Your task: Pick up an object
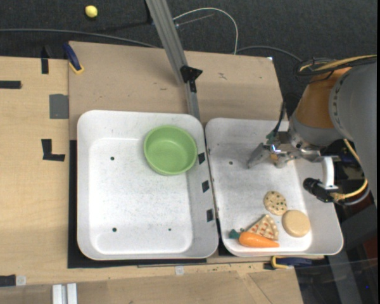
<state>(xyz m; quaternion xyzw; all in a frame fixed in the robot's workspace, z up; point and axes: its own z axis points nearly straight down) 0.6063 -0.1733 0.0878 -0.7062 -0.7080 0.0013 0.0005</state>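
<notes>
A green bowl (170,149) is seen in the left bin (95,189). In the right bin (231,189), a carrot (256,239), a wedge (264,227), a cookie (275,202) and a tan disc (296,223) are left ungrasped near the front. The jaws (261,158) are held above the bin's rear; their state cannot be told, and nothing is judged picked yet.

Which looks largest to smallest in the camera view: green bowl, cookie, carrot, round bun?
1. green bowl
2. carrot
3. round bun
4. cookie
Bun and cookie look close in size, so their order is unsure.
</notes>
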